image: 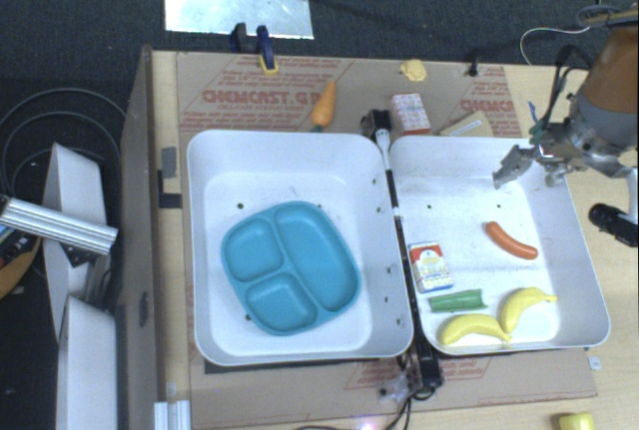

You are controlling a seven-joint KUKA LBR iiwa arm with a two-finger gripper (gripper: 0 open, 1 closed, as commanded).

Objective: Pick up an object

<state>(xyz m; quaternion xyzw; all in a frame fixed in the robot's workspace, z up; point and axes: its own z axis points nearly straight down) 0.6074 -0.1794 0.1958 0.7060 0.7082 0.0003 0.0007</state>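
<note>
Your gripper (pixel 529 165) hangs above the sausage (pixel 511 240), jaws spread and pinching nothing. Below the sausage lie two bananas (pixel 499 318) in the right bin (pixel 589 318).

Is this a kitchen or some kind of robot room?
Probably a robot test lab, not a kitchen. The grey robot arm's gripper hangs over the right shallow white bin, which holds toy-like food such as a yellow plastic banana. The bins sit on a cardboard-covered bench with loose cables nearby.
</note>
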